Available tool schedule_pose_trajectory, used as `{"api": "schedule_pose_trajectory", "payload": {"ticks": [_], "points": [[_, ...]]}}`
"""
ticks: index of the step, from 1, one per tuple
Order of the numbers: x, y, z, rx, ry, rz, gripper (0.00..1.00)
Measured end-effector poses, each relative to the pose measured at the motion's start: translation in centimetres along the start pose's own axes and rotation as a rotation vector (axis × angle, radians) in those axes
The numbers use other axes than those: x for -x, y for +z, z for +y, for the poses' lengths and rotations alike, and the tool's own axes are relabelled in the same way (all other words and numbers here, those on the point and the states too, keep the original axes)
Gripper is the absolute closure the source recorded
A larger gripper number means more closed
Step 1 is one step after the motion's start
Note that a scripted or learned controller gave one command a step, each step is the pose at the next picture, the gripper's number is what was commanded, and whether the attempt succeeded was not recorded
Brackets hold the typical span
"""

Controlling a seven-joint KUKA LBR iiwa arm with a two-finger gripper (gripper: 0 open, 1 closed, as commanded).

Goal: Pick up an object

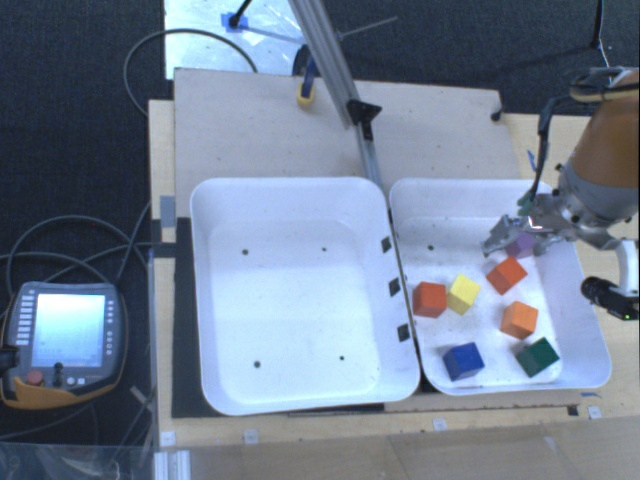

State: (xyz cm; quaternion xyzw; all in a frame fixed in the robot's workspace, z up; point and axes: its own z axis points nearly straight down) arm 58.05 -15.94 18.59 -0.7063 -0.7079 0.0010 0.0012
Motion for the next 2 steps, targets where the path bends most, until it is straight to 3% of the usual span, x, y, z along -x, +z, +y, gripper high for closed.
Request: {"api": "schedule_pose_trajectory", "payload": {"ticks": [1,2], "points": [[-0.5,5.9,-0.3,0.004,-0.001,-0.001,0.0],[-0.4,4.6,-0.2,0.008,-0.003,-0.001,1.0]]}}
